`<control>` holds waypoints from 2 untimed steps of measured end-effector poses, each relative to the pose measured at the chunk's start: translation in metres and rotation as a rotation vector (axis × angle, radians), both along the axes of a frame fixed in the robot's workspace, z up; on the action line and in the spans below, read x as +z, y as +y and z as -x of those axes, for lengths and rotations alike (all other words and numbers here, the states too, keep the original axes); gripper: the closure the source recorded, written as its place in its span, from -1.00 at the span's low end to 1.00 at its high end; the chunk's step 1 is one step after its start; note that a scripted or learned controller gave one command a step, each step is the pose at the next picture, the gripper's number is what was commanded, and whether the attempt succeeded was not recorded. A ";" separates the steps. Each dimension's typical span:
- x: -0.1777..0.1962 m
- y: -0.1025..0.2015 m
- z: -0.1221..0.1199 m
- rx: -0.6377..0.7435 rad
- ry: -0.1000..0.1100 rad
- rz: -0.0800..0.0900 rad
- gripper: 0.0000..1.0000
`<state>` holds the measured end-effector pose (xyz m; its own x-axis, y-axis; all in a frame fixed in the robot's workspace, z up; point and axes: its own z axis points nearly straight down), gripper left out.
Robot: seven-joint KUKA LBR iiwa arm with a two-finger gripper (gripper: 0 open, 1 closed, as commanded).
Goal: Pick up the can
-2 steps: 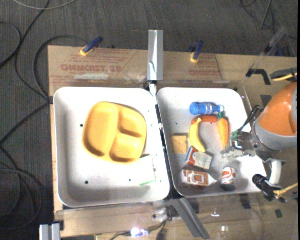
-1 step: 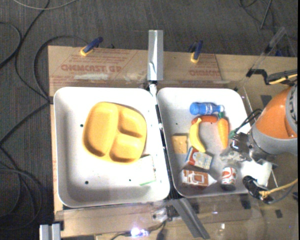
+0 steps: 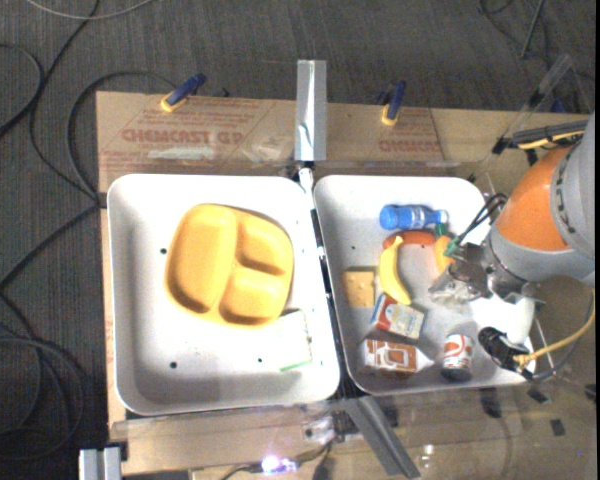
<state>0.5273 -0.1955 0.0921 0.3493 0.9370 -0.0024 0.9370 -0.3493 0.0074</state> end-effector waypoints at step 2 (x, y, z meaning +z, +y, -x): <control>-0.004 0.017 -0.084 -0.075 -0.001 0.002 -1.00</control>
